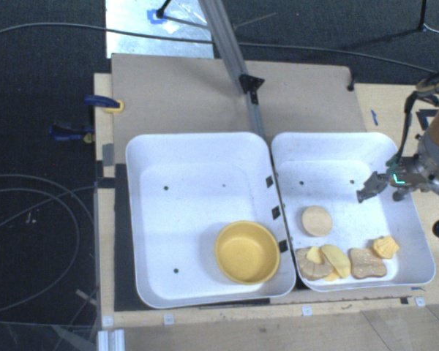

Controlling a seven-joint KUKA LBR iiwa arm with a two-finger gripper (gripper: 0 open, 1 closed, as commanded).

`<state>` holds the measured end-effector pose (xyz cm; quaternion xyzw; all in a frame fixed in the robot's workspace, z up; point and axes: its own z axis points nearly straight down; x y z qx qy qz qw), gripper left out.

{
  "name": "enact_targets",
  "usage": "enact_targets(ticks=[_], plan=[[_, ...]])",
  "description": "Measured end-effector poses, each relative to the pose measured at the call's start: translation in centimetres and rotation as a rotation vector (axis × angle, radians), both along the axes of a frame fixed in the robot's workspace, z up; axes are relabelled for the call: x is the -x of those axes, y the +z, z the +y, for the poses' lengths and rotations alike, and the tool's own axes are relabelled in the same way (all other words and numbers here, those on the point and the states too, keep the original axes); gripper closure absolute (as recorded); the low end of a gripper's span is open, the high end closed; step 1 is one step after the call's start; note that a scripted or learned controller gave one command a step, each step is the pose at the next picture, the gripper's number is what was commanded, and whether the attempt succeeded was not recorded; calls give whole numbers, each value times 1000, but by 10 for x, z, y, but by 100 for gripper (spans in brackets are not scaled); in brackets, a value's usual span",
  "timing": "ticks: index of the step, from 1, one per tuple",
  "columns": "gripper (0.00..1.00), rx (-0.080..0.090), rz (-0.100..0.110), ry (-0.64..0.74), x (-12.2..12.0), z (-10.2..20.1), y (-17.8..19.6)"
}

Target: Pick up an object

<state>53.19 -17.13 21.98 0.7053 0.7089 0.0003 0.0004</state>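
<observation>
The pincer (pixel 371 188) hangs over the right bin (pixel 329 146), above bare white floor near its right wall. It is dark and small in this view, so I cannot tell how wide it stands; nothing shows in its grip. Closest to it, below and to its left, lies a round tan disc (pixel 317 221), flat on the bin floor. Further below, along the bin's near wall, sit an orange chunk (pixel 385 247), a brown bread-like slice (pixel 366 262), and a yellow piece (pixel 336 260) leaning on a tan lump (pixel 312 263). These look like light, stiff toy foods, probably slick plastic. The disc, lying alone, seems the easiest pick: pinch across its rim. Farthest off, in the left bin (pixel 197 167), sits a yellow bowl (pixel 247 251).
</observation>
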Motion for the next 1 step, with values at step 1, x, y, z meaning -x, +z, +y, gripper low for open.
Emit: enact_targets(ticks=[1], plan=[[0, 0, -1, 0, 0, 0, 0]])
